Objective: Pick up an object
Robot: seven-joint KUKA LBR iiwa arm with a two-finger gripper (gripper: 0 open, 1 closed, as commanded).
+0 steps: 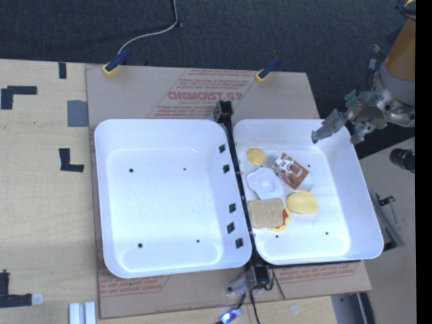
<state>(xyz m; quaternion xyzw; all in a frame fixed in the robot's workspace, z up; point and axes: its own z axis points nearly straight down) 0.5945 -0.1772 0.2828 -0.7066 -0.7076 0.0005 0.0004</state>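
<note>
The right bin [351, 181] holds several small items near its left side: a round yellow piece [256, 156], a brown and white packet [291, 171], a white fried-egg shape [262, 182], a yellow lump [302, 202] and a toast sandwich [267, 214]. My gripper [339, 128] hangs over the bin's upper right corner, open, its two fingers spread with nothing between them. It sits up and to the right of the packet, well apart from every item.
The left bin [162, 194] lies beside the right one, joined by a black clamp strip [233, 181]. Both rest on a cardboard sheet [196, 93] on the wooden bench. A cable [162, 25] runs across the dark floor behind.
</note>
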